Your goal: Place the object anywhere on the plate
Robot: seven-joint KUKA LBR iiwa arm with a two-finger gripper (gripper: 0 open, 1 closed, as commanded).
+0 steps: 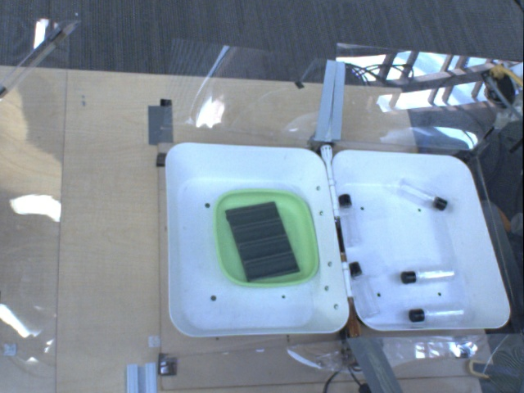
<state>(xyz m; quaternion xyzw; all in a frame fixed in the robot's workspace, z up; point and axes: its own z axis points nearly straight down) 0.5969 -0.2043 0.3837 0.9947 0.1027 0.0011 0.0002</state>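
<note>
Status: the dark ribbed block [261, 241] lies flat on the green plate [309, 236], wholly inside its rim and slightly skewed to the plate's edges. Judged from this layout, the placement step looks done, and nothing appears left beyond confirming that the block rests free. Gripper state: cannot tell. The plate sits roughly in the middle of the left bin [188, 244]. It is a rounded square in lime green, smooth, probably plastic, with a shallow raised lip. The block is rectangular, charcoal grey and matte, with parallel ridges running across it in bands. It looks rigid, but the material is uncertain. The right bin [467, 219] holds several clear tubes with black caps, e.g. one [422, 195] near the top and two [427, 276] [434, 313] lower down, all lying on their sides and well apart from the plate. Both bins are glossy white with rounded corners. The bench [98, 244] is pale wood grain.
</note>
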